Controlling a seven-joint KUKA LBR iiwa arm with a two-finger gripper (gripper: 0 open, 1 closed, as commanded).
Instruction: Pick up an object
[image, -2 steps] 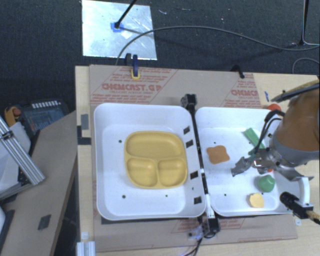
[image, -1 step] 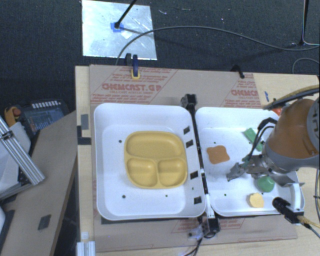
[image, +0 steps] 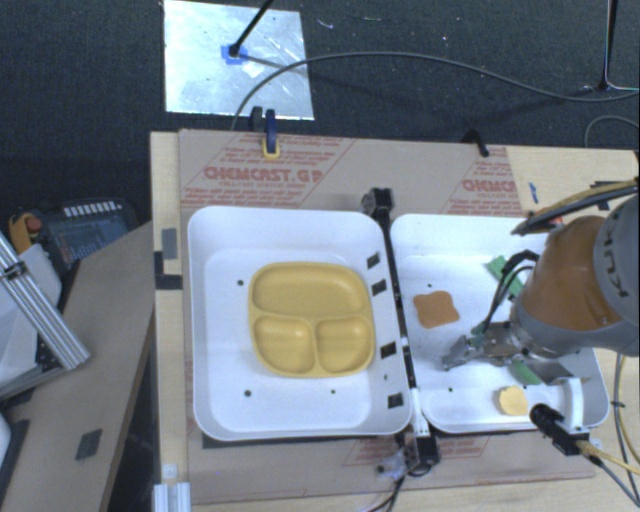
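In the right bin (image: 440, 415), a flat brown square piece (image: 436, 308) lies near the left wall. A small round yellow piece (image: 512, 401) rests near the front wall. A green piece (image: 497, 267) at the back is partly hidden by the arm. My gripper (image: 462, 354) hangs low over the bin floor between the brown square and the yellow piece, a little below and to the right of the square. Nothing shows in its grasp. The orange band of the arm (image: 570, 280) sits above it.
The left bin (image: 215, 330) holds a yellow divided plate (image: 308, 318). A black divider strip (image: 392, 300) runs between the two bins. Cables trail across the bench behind the bins and at the front right corner.
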